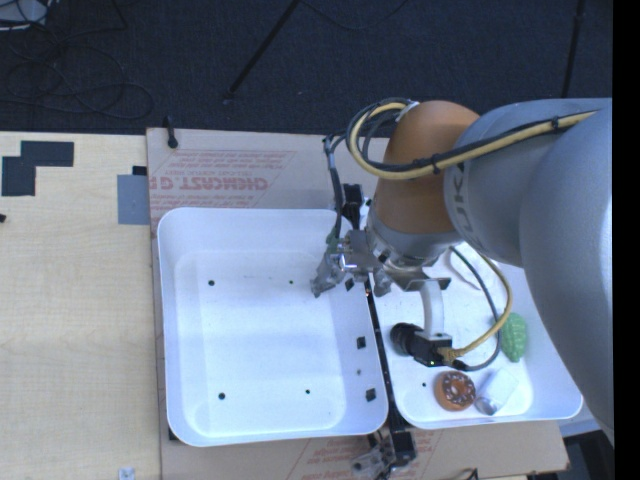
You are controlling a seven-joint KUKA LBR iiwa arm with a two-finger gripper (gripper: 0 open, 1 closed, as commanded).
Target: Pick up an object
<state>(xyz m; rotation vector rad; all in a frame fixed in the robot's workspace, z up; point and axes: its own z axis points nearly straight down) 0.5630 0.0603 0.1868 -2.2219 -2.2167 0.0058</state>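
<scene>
Hiding much of right bin (560, 408) | arm (520, 188) | end effector (335, 273) unclear

Robotics lab — KUKA arm (520, 198), bins (180, 268)

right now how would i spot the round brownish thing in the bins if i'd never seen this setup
Find the right bin, the one under the arm. At its near edge lies a round orange-brown disc, beside a small pale object. The green object further back is oval, not round.
</scene>
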